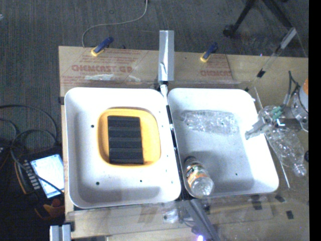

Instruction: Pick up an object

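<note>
A plywood bench (70, 67) is sitting on dark carpet, two white bins lying side by side. The left bin (80, 185) is cradling a yellow tray with a ribbed black block (125, 140). In the right bin (261, 177), a crinkled clear plastic bottle (209, 121) is lying flat near the far wall and a small labelled bottle (196, 177) is resting against the near-left corner. The gripper (273, 118) is hanging over the right rim; whether its fingers are open I cannot tell.

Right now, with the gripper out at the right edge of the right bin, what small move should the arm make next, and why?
Probably slide the gripper left and slightly up in the camera view, toward the crumpled clear plastic bottle lying in the right bin. The gripper sits at that bin's right rim with nothing seen between its fingers, and this bottle is the closest object.
</note>
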Robot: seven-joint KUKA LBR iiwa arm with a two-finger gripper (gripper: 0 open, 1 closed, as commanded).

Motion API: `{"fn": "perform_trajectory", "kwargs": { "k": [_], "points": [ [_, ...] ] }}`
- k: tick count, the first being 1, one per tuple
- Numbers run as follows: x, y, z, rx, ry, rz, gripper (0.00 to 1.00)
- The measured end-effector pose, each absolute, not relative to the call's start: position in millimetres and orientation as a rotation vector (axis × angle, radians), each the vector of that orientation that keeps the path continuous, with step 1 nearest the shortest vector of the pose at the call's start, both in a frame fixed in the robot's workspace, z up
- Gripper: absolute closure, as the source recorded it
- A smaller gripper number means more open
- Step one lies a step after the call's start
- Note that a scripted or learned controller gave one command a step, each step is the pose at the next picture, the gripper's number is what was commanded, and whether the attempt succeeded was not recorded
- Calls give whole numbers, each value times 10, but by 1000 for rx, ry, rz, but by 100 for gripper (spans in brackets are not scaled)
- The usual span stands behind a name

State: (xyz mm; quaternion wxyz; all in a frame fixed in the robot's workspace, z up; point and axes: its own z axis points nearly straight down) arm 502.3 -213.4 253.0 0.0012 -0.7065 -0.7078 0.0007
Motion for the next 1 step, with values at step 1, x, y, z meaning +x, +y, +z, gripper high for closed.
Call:
{"fn": "perform_trajectory", "kwargs": {
  "k": [1],
  "points": [
    [5676,-1541,2465,-2254,-2186,2,0]
  ]
}}
